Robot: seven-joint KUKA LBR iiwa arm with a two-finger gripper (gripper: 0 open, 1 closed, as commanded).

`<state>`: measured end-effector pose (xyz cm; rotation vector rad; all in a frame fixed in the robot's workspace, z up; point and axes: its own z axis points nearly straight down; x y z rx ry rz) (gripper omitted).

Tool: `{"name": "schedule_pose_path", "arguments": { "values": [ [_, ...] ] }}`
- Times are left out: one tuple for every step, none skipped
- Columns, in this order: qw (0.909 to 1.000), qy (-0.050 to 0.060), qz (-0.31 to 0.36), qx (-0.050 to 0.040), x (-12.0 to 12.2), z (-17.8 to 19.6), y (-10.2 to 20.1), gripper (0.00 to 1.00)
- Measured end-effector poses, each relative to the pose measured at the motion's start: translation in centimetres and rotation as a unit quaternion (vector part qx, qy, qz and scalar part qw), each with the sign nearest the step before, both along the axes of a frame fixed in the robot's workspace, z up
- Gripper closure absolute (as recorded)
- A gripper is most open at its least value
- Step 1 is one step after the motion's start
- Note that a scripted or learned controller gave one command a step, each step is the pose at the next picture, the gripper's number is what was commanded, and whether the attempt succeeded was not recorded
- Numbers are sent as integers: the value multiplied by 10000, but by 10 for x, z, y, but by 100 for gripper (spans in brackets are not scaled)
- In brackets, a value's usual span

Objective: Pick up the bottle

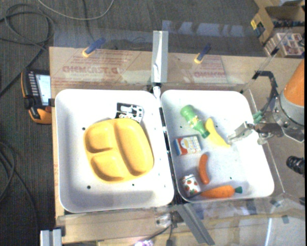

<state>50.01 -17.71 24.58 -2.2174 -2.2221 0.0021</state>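
Note:
The bottle (192, 118) is green and lies on its side in the upper left part of the right bin (256, 152). A yellow banana (216, 132) lies just to its right, touching or nearly touching it. My gripper (240, 132) reaches in from the right over the right bin. It sits to the right of the banana, well apart from the bottle, and nothing is visibly held in it.
The right bin also holds a small red-and-white carton (187, 145), a sausage (203, 169), a carrot (220, 191) and a small cup (191, 184). The left bin (71, 137) holds a yellow divided plate (118, 150) and a black-and-white card (129, 111).

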Motion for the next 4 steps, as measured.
{"name": "schedule_pose_path", "arguments": {
  "values": [
    [9982, 3, -606, -2, 101, -74, 37, 0],
    [9937, -62, 1118, -29, 147, -156, 70, 0],
    [9937, -79, 1115, -31, 148, -147, 70, 100],
    [9990, -10, 453, -21, 168, 16, 67, 100]
  ]
}}
